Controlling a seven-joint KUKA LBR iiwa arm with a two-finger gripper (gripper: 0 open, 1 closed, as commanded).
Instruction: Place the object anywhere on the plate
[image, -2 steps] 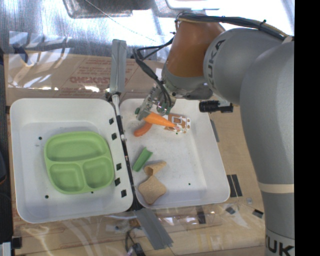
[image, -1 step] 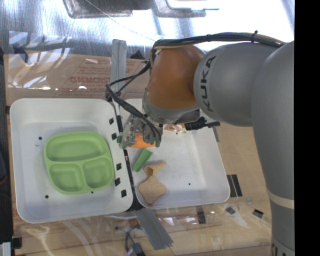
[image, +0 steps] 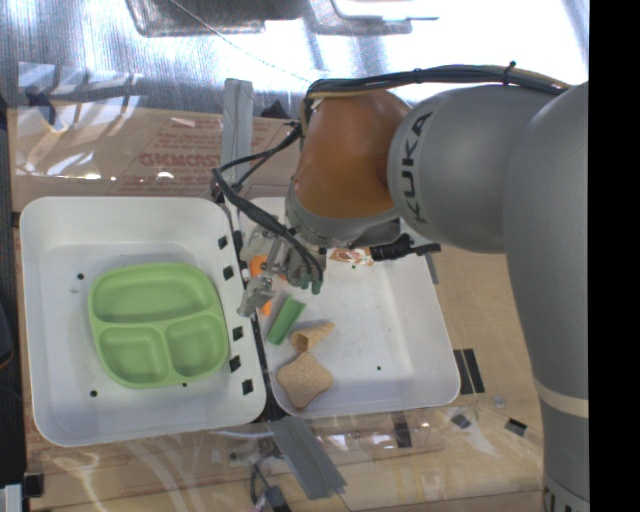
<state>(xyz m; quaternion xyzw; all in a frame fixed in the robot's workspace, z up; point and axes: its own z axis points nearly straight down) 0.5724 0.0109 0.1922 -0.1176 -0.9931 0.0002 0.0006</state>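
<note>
The tool (image: 272, 285) is positioned low over the right bin (image: 400, 340), beside a green stick (image: 285, 318). Its state cannot be told. A green plate (image: 157, 323) is seen in the left bin (image: 60, 260).

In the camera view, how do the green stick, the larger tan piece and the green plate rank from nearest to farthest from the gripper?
Measured from the gripper:
1. green stick, just below the gripper in the right bin.
2. larger tan piece, lower down, near that bin's front edge.
3. green plate, in the left bin, across the divide.

"KUKA" — on the arm (image: 480, 160)
</note>
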